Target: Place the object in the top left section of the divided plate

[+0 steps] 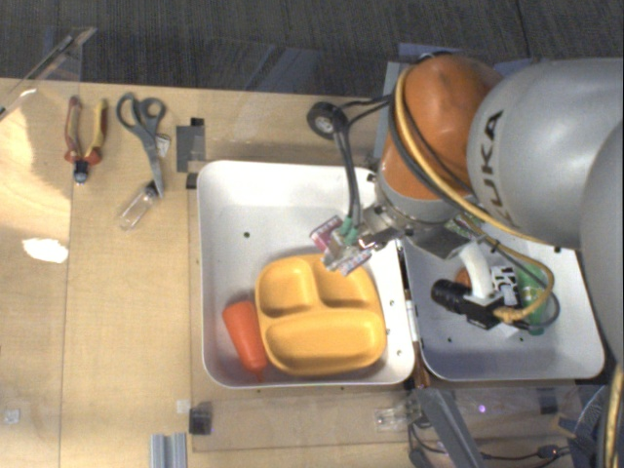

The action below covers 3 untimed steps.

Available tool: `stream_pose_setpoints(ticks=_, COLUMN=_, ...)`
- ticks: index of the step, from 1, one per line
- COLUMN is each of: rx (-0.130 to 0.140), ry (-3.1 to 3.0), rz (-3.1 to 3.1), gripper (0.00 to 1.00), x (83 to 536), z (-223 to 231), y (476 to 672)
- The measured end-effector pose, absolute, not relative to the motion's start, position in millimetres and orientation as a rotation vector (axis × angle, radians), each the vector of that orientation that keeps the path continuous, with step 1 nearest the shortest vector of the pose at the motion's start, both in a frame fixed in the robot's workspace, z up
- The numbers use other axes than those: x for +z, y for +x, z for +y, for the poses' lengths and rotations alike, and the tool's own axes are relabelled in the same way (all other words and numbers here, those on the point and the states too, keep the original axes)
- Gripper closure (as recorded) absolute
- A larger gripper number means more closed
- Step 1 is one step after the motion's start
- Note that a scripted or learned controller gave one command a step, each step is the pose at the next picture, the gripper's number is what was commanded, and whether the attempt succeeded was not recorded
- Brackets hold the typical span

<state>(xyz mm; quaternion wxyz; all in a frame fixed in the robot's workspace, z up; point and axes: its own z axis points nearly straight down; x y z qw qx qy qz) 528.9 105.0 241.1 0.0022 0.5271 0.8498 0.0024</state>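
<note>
A yellow divided plate lies in the left white bin, toward its front right. It has two small sections at the back and one long section at the front. An orange-red carrot-like object lies on the bin floor, touching the plate's left edge. My gripper hangs over the plate's back rim, about where the two small sections meet. Its tip looks purple and green, and what it carries, if anything, is too small to make out.
The right white bin sits under the arm, with a small orange thing partly hidden by the wrist. Scissors, red-handled pliers and a clear piece lie on the bench to the left.
</note>
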Motion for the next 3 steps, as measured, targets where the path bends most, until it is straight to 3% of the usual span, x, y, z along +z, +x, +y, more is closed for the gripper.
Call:
stream_pose_setpoints(ticks=1, rx=0.007, ry=1.488, rz=2.762, gripper=1.00, x=295.7, z=181.1, y=509.4)
stream_pose_setpoints(ticks=2, rx=0.007, ry=1.488, rz=2.762, gripper=0.00, x=295.7, z=181.2, y=509.4)
stream_pose_setpoints(ticks=3, rx=0.005, ry=1.850, rz=2.536, gripper=0.00, x=248.7, z=133.0, y=488.0)
